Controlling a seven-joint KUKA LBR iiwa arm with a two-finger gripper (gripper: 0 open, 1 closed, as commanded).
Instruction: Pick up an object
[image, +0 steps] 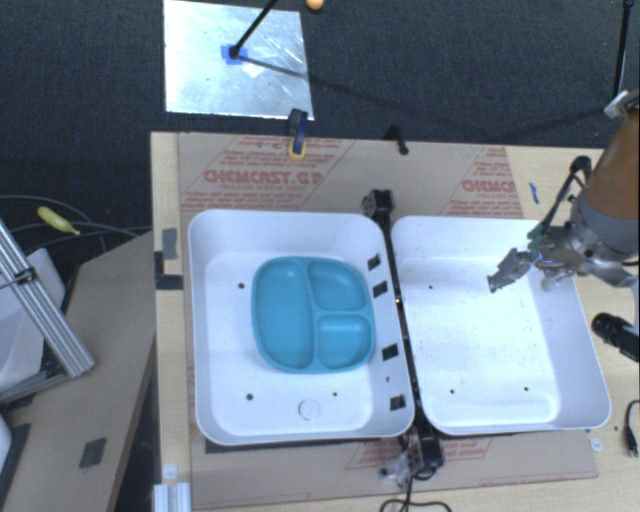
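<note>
Two white bins sit side by side on the bench (250, 165), touching along their inner walls where black clips join them. We take that pairing as a pick-and-drop layout: things are lifted from one bin and let go over the other. The left bin (215, 330) holds the one thing we can see to pick, a blue plate (312, 313) with three sections, lying flat near the middle of the floor, a little toward the right wall. Flat and low as it is, we judge its raised rim the only place fingers could bite. The right bin (500, 400) shows bare floor with faint specks. The arm (612, 205) comes in from the right and hangs over that bin's upper right part, well apart from the plate. Its gripper (512, 268) points left and downward, above the floor; we see nothing between its fingers. How wide the jaws stand we cannot tell, as they are small and blurred. The pick is not yet begun, we judge.
</note>
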